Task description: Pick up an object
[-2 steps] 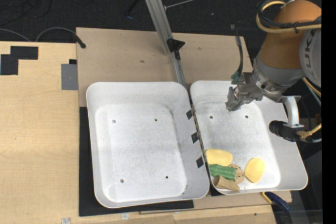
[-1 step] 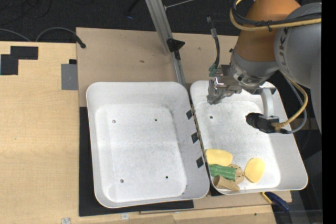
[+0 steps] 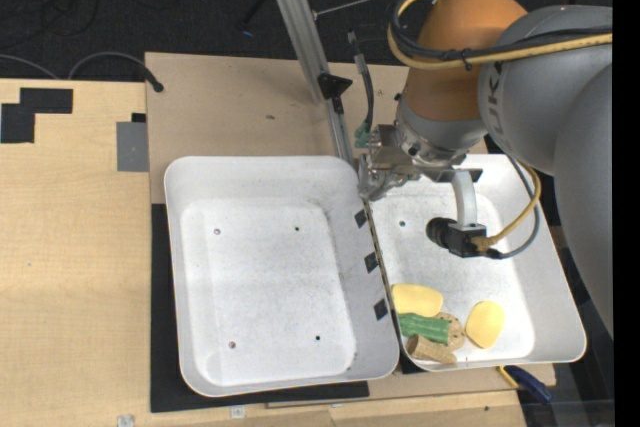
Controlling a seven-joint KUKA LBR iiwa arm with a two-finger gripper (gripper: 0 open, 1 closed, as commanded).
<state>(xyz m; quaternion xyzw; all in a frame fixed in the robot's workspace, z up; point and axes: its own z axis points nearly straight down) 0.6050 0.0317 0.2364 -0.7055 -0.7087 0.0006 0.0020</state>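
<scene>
1. At the far left a pale wooden bench (image 3: 70, 245) filled the view, with black stepped marks and a small grey square (image 3: 131, 145) on its surface
2. A tan board (image 3: 240, 105) lay under the two bins, dark cables trailing on the floor behind it
3. The left bin (image 3: 200, 185), white and shallow, sat on a black mat; its floor showed faint grey speckling and four small dark dots
4. A ribbed metal rail (image 3: 300, 25) slanted down from the top centre toward the seam between the bins, where several black clips (image 3: 372, 261) sat along the shared edge
5. The gripper (image 3: 385, 167) hung at the back left corner of the right bin, just beside the divider; whether it stood wide or narrow I cannot tell, as the wrist and cabling hid it, and nothing could be seen held in it
6. The right bin (image 3: 560, 335) held the objects, all clustered near its front edge and well apart from the gripper
7. A pale yellow piece (image 3: 417, 299) lay nearest the divider, a green object (image 3: 424, 326) touching its front side
8. A tan crumbly piece (image 3: 434, 347) sat at the very front, touching the green one
9. A round yellow object (image 3: 486, 322) lay just beside that cluster on its right
10. The arm (image 3: 550, 95), grey with its orange band (image 3: 460, 35), loomed over the right bin's back, a yellow-and-black cable looped round it
</scene>
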